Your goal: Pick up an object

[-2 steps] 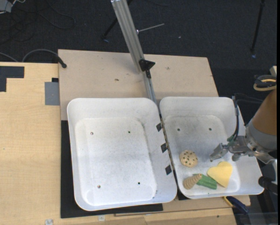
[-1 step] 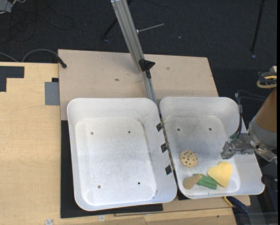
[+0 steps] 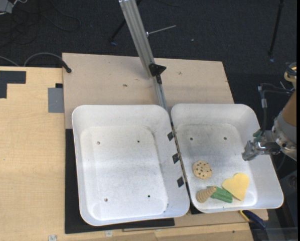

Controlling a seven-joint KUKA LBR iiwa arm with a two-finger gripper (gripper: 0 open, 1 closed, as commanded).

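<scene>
Approaching: claw (image 3: 251, 151) at bin (image 3: 215, 113) edge, grip state unclear. Next, down-left onto yellow heart (image 3: 236, 185).

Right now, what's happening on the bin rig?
The grey KUKA arm has its pincer low over the right rim of the right white bin, with nothing seen in its grip. That bin holds four items near its front: a round tan chocolate-chip cookie, a yellow heart-shaped piece, a green flat piece and a tan ridged piece touching it. The left white bin sits alongside. No pick has happened yet.
</scene>
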